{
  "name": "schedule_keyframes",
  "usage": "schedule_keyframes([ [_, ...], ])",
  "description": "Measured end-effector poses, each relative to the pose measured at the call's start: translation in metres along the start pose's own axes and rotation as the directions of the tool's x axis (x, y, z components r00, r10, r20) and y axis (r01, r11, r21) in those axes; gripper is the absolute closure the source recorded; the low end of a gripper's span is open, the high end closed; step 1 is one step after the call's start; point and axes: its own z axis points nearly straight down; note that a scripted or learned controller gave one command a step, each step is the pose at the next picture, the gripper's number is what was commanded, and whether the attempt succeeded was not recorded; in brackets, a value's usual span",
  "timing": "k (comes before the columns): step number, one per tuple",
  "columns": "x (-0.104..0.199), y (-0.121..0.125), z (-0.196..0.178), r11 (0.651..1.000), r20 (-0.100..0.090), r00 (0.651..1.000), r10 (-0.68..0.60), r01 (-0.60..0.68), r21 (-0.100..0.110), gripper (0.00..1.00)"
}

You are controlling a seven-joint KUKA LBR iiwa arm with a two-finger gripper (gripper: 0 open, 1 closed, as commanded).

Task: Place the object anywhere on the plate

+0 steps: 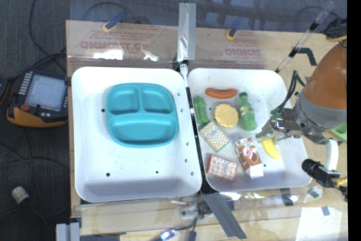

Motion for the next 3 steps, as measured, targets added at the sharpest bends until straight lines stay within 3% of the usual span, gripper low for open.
schedule_keyframes([
  [1,0.083,-0.011,0.013,0.995,0.000,0.995,0.096,-0.096,0.002,1.00],
  [2,0.148,0.017,0.013,0.987,0.003,0.987,0.162,-0.162,0.002,1.00],
  [3,0.237,0.033,0.013,0.979,0.004,0.979,-0.203,0.203,0.002,1.00],
])
